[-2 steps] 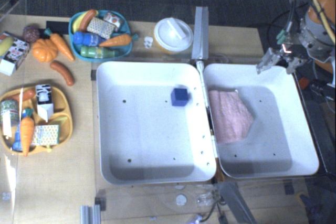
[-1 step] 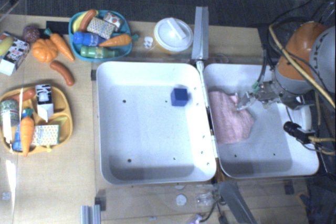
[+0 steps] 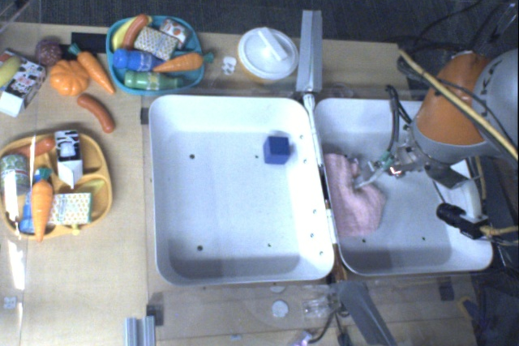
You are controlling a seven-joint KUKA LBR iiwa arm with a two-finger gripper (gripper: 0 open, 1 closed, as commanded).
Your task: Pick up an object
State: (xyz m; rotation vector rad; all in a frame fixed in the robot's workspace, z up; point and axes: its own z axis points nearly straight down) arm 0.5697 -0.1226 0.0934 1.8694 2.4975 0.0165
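Pale wood covers the table [image 3: 122, 271], which carries two shallow white bins side by side against a dark carpeted floor. Over the right bin [image 3: 422, 243] the grey arm with its orange band [image 3: 450, 113] reaches in, and its end effector [image 3: 375, 173] hangs low at the upper edge of a pink cloth [image 3: 353, 197] that lies crumpled along that bin's left wall. Its fingers look slightly parted, one tip just at the cloth, with nothing seen held between them; whether it touches the cloth I cannot tell. In the left bin [image 3: 219, 231] a small blue cube [image 3: 277, 149] sits alone near the upper right. Behind the bins stand a blue bowl [image 3: 154, 54] of toy food and a white lidded container [image 3: 268, 53]. At the table's left a yellow dish [image 3: 57, 186] holds more toy food, with a toy pumpkin [image 3: 67, 78] and a sausage [image 3: 96, 113] loose nearby.
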